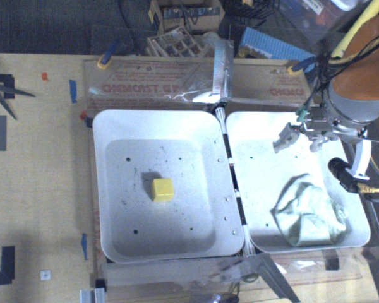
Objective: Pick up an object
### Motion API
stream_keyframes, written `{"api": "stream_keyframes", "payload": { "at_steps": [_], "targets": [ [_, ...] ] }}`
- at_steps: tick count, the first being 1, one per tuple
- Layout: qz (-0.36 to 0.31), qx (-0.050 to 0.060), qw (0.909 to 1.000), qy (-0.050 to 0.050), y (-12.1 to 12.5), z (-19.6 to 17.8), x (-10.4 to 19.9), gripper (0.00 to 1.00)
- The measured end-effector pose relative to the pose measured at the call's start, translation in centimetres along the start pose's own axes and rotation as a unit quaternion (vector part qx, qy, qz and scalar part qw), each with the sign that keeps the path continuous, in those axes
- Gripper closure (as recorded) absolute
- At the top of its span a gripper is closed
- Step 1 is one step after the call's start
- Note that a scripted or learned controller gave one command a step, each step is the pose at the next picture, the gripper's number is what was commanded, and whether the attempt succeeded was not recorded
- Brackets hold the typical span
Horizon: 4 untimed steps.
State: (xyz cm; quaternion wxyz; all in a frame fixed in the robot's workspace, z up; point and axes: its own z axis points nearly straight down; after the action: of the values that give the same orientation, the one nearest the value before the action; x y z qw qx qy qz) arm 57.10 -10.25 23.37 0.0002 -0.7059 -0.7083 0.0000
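So far nothing is picked up: in the camera view the gripper [299,137] hangs over the upper part of the right bin [252,131], its two fingers spread apart with nothing between them. A crumpled white cloth [306,213] lies near that bin's lower right corner; a small yellow block [162,189] sits mid-floor in the left bin [114,131]. The whole grasp remains.

Lighting: bright overhead light is glaring off the white bins [177,122] | Shadows: soft | Focus: whole frame is looking slightly blurred, grainy
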Motion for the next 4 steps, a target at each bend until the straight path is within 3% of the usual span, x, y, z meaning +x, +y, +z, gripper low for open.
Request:
{"api": "stream_keyframes", "payload": {
  "at_steps": [1,2,3,4],
  "targets": [
    [0.064,-0.001,0.998,-0.001,9.5,1.4,-4.4,0.0],
    [0.153,-0.001,0.9883,-0.001,9.6,14.5,0.4,0.0],
    [0.153,-0.001,0.9883,-0.001,9.6,14.5,0.4,0.0],
    [0.153,-0.002,0.9883,-0.001,9.7,13.3,0.4,1.0]
  ]
}}
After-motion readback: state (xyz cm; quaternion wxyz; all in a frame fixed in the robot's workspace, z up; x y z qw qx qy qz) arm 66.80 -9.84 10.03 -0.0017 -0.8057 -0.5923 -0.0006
